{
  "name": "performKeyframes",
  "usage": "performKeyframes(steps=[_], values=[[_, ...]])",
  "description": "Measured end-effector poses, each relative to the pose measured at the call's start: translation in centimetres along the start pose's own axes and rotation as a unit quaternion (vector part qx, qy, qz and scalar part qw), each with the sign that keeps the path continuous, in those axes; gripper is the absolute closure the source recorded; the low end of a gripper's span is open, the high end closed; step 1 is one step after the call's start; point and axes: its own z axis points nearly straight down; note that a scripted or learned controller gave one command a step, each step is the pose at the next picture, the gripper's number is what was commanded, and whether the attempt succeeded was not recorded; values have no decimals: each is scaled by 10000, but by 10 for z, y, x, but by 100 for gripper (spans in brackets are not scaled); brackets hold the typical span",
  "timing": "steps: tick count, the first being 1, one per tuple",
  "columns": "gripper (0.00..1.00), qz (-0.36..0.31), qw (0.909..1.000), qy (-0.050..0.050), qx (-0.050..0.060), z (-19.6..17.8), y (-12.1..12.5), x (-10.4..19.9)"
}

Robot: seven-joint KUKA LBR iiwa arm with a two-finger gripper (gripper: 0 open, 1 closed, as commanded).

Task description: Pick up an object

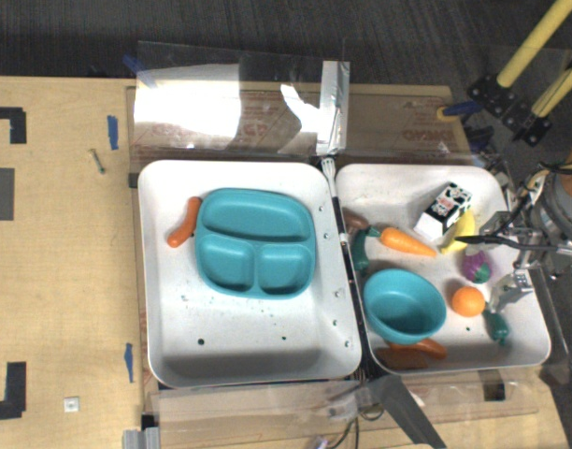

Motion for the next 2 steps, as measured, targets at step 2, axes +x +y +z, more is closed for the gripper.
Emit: performKeyframes(steps=[2], values=[[0,-800,9968,-36,2,80,-20,-58]])
